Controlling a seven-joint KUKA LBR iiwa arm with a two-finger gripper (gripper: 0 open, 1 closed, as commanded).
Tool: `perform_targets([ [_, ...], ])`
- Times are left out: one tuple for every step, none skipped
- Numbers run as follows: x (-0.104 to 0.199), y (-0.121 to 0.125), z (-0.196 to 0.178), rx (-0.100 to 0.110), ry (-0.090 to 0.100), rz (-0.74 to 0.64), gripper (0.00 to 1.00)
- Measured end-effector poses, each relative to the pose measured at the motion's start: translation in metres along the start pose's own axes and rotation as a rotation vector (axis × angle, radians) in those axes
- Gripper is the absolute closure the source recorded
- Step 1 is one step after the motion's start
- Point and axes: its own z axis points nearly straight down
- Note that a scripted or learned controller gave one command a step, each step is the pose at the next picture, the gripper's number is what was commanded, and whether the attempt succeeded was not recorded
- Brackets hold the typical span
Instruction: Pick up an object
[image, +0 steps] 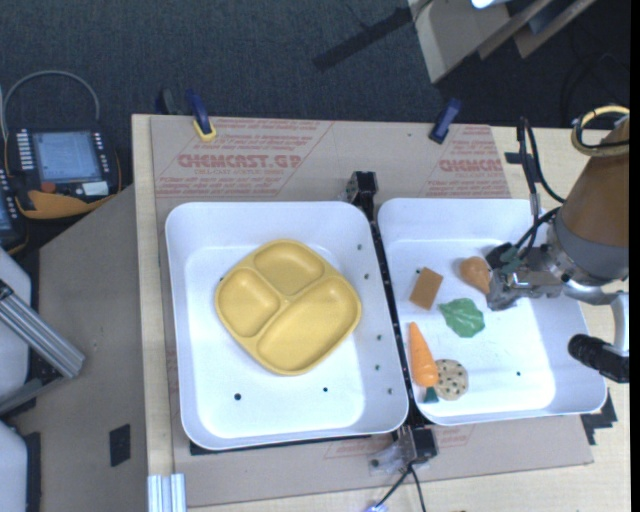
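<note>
In the right white bin (560, 395), the gripper (497, 290) hangs low just right of an orange toy food piece (473, 269), likely lining up a grasp. I cannot tell how its jaws stand. A green leaf toy (463, 316) lies just below.

Arm (600, 215) cut off at rt edge.

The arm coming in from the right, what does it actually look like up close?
The arm has a broad orange-tan section that meets a rounded grey wrist housing. Black cables run along it, looping up past the bench edge. At its tip sits a small gripper of dark and silvery metal parts, boxy and mechanical-looking, far slimmer than the arm itself.
</note>
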Motion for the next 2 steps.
perform_targets([
  [0.0, 0.001, -0.01, 0.001, 0.0, 0.001, 1.0],
  [0.052, 0.006, -0.008, 0.004, 0.003, -0.003, 1.0],
])
